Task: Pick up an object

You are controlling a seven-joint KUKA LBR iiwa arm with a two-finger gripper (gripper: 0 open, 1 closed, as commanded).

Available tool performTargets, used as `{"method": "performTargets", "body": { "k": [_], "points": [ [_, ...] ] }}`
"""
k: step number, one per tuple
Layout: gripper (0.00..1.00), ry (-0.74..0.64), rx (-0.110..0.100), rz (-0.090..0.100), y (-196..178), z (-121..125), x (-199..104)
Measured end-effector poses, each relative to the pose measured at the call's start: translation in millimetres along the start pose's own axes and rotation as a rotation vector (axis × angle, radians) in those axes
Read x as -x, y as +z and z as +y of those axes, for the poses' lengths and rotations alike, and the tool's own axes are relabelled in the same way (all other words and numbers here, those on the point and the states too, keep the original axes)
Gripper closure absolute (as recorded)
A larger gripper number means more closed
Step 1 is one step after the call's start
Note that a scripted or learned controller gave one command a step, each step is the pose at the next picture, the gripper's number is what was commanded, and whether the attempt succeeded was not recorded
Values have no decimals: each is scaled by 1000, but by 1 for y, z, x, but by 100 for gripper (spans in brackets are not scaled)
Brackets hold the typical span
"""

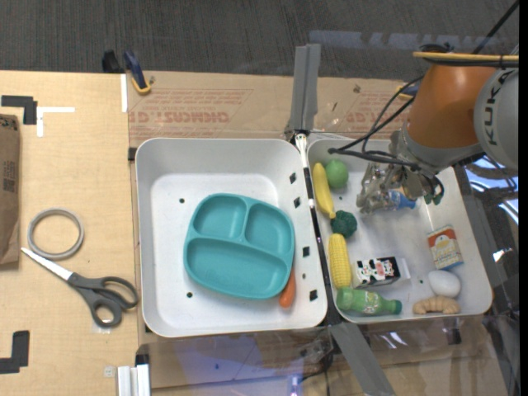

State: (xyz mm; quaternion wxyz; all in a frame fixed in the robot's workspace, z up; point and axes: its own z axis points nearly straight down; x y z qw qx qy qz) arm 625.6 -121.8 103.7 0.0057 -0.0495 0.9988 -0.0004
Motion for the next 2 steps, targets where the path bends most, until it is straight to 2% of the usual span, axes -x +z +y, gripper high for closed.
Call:
{"method": "performTargets", "body": {
  "k": [1, 2],
  "points": [
    [100, 238, -1, 6, -203, -41, 11],
    [100, -57, 2, 10, -53, -95, -27]
  ]
}}
